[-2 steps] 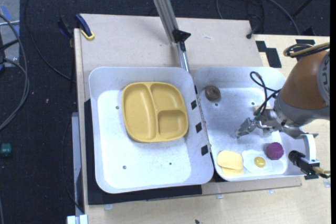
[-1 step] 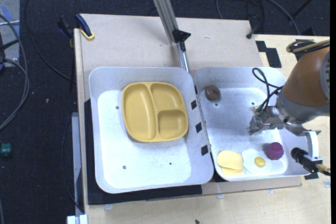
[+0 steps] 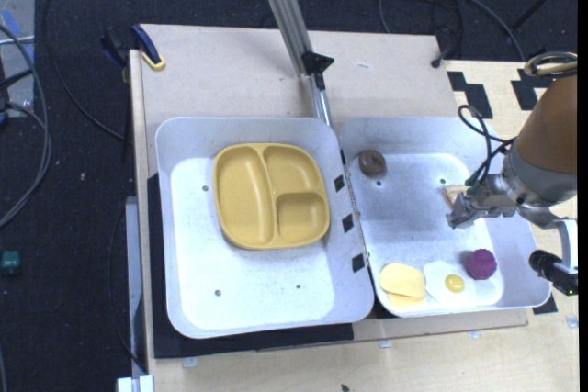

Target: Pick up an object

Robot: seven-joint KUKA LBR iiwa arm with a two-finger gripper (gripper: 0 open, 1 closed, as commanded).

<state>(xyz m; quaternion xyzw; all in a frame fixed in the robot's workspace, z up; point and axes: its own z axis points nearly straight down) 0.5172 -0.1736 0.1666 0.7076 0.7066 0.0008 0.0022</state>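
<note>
Beside purple ball (image 3: pixel 480 263): fried egg (image 3: pixel 447 282), yellow piece (image 3: pixel 403 281).

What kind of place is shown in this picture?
Probably a robotics lab: a robot arm reaches over two white bins on a bench, with loose cables on the dark floor.

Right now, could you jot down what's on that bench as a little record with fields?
left bin: holds a yellow divided plate
right bin: brown round object near the back; pale yellow piece, white piece with yellow centre and purple ball along the front
arm: reaches in from the right
gripper: low over the right bin, behind the purple ball
grasp: nothing visibly held
</note>
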